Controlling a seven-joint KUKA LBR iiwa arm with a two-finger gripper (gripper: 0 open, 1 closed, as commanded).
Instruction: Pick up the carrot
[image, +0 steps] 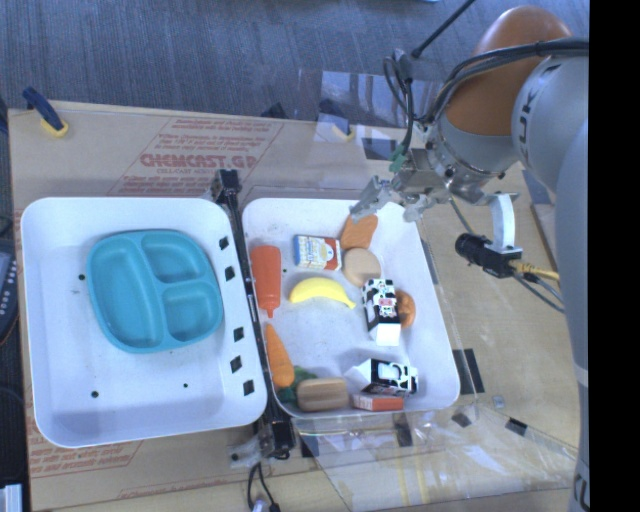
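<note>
Underneath, brown cardboard (180, 150) covers the bench beneath both bins (60, 400).

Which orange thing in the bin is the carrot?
The carrot is the short orange one with green at its tip, along the right bin's left wall near the front. The longer orange-red bottle lies farther back, and has no green.

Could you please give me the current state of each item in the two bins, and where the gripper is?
carrot: lying along the right bin's left wall, near corner, untouched.
red bottle: lying flat beside that wall.
banana: lying mid-bin.
small carton: lying flat.
blue tray: flat in the left bin, compartments up.
gripper: over the right bin's far edge, beside an orange-brown piece.
</note>
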